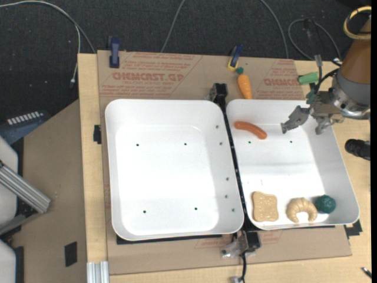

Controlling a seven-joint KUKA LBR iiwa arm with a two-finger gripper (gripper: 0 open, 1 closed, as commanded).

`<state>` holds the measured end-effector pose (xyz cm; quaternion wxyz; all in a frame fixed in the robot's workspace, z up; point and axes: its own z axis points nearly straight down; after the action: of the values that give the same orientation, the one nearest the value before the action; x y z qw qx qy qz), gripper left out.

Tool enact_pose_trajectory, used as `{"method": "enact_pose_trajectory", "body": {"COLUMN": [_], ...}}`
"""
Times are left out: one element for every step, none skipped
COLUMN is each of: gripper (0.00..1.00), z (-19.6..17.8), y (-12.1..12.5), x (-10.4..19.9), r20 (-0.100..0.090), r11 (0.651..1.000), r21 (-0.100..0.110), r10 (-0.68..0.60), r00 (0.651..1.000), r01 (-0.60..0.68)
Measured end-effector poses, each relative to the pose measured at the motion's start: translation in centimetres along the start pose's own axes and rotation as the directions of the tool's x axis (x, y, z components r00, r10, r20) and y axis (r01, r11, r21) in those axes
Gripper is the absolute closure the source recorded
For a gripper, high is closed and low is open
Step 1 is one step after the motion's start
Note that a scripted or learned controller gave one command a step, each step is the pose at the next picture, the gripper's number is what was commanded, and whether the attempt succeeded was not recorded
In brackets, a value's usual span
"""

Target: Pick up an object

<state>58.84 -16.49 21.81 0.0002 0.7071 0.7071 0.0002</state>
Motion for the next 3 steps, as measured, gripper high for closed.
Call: {"method": "enact_pose_trajectory", "body": {"gripper": [0.00,0.00,0.00], "z": [11.92,11.42,11.42], "y": [-2.91,-2.59,-2.59], "x": [-1.08,-1.07,-1.07], "r20": [-0.002,0.000,0.000], "r11": [1.000,1.000,1.000], "r21": [0.010,0.000,0.000], "r10": [0.002,0.000,0.000], "r00": [1.000,1.000,1.000], "r01": [-0.002,0.000,0.000]}}
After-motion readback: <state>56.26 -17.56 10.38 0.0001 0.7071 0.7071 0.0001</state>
